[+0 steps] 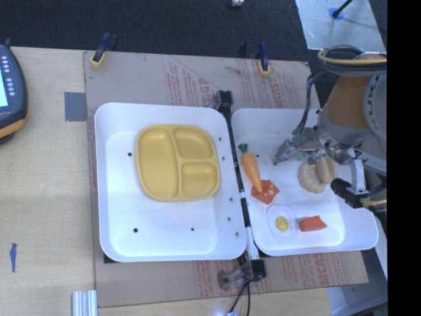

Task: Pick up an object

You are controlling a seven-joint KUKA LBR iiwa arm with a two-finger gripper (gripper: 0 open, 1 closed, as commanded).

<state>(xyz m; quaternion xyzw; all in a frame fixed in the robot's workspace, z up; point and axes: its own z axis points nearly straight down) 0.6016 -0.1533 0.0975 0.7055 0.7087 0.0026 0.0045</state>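
My gripper [314,158] hangs over the right bin [263,125], at its right side, below the orange-banded wrist [348,104]. A beige bread-like piece [312,176] lies directly under and against the gripper, partly covered by it. To its left an orange carrot [250,168] lies along the bin's left wall, with a small red piece [266,191] at its lower end. Near the front of this bin lie a fried egg [281,223] and an orange-red wedge [312,224].
The left bin [118,229] holds a yellow divided plate [177,161]. A black divider with clamps [234,170] runs between the bins. A handheld pendant [10,91] sits at the bench's far left. Cables [309,91] hang near the wrist.
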